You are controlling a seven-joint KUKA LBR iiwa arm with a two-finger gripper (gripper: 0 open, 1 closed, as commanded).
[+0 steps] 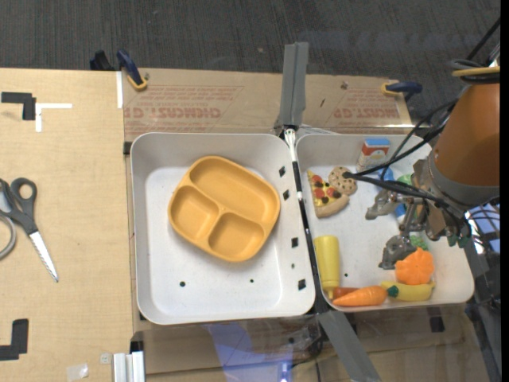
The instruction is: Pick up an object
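My gripper (387,229) hangs over the right bin (453,293), near its middle, with its two grey fingers (381,206) spread apart and only white bin floor between them. Just right of the lower finger sits an orange toy (415,267). A yellow banana-like piece (413,291) and a carrot (359,296) lie along the bin's front wall. A yellow cylinder (327,259) stands by the left wall. A pizza slice (326,197) and a cookie (343,181) lie to the gripper's upper left.
A small box with a blue top (375,147) sits at the right bin's back wall. The left bin (151,237) holds an orange divided plate (223,208). Scissors (28,221) lie on the bench at far left. Black cables run from the arm over the right bin.
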